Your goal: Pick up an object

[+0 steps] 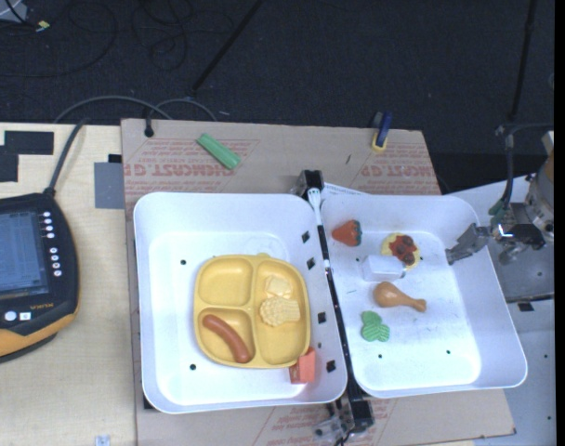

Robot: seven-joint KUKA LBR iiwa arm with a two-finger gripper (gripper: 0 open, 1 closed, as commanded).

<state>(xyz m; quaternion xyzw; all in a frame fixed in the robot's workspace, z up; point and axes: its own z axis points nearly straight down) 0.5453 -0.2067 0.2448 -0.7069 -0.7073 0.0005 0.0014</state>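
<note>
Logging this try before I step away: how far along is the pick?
Nothing looks picked yet. The claw sits at the right bin's right edge, with nothing visibly between its parts. The drumstick, strawberry, green piece and white block lie on the bin floor. Reaching, gripping and lifting one remain.

toy drumstick (399,296), mid right bin (492,360)

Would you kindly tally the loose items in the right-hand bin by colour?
Red: 1, strawberry
Yellow and red: 1, round tart
White: 1, block
Tan: 1, drumstick
Green: 1, leafy piece
Total: 5
</note>
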